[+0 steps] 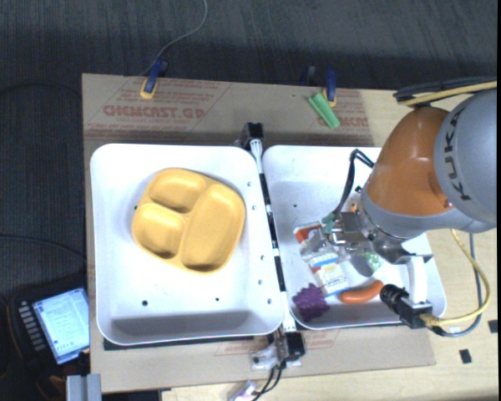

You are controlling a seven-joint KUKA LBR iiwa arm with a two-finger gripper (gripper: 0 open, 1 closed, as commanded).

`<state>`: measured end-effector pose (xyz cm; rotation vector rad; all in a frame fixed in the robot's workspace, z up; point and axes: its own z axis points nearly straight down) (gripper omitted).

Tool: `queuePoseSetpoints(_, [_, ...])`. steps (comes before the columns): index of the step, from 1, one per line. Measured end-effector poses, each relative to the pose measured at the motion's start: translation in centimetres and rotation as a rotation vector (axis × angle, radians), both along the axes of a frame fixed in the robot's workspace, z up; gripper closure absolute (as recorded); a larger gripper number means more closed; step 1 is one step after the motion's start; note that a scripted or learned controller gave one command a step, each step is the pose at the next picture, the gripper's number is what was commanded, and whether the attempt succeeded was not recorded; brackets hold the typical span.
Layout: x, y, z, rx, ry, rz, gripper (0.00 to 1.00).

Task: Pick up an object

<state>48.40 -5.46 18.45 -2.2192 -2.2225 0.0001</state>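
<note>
Step in hand: the arm [434, 170] is down over the right bin [305, 170], right of centre in the frame, lining up on the small clutter in the bin's lower half — a judgement, since nothing is lifted clear.
Gripper: the gripper [344, 234] sits low among the pieces at the middle right; whether its fingers are open, closed or on anything I cannot tell, because the wrist hides the tips.
Targets: a purple toy [310, 302] at the bin's lower left corner, an orange sausage shape [361, 292] just beside it to the right, a white packet [326, 270] above them, and a red scrap [305, 233] touching the metal of the tool.
Doing it well: pick one piece and come straight down on it — the packed cluster invites a pinch on two things at once. The purple toy looks the safest bet, standing a little apart from the rest.
Risk: the flat packet may slide away; the rounded orange piece may roll out of a squeeze.
Materials: the bins are smooth, glossy white plastic with shallow sloped walls; the purple toy looks knobbly and soft.
Left bin: the left bin [113, 249] holds a yellow tray [188, 218], matte, rounded, moulded into three lobed sections.
Bench: brown cardboard [159, 107] with printed lettering, upper left, carrying a green clip [324, 110] and blue clamps.
</note>
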Motion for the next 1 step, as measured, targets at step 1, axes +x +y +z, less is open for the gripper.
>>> queuePoseSetpoints(1, [1.4,5.41,1.32,0.0,0.0,0.001,1.0])
